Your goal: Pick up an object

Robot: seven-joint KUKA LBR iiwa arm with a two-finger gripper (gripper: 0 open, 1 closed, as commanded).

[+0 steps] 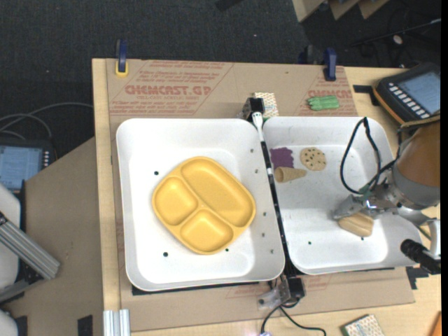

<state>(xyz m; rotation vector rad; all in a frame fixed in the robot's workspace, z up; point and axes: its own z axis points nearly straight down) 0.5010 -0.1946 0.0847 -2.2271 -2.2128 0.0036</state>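
In the right bin (318, 254), a tan wedge-shaped piece (356, 225) lies near the right side. My gripper (357, 210) sits low, right at the wedge's upper edge, and looks to be touching it. The arm's orange band (422, 161) rises behind it at the view's right. Further left in the same bin lie a round chocolate-chip cookie (313, 159), a small ice-cream cone (288, 174) on its side, and a purple piece (282, 157).
A yellow divided plate (203, 204) sits in the middle of the left bin (136, 142). A black cable (348, 161) loops over the right bin towards the wrist. On the bench behind the bins are a green item (323, 103) and a handheld screen (414, 93).
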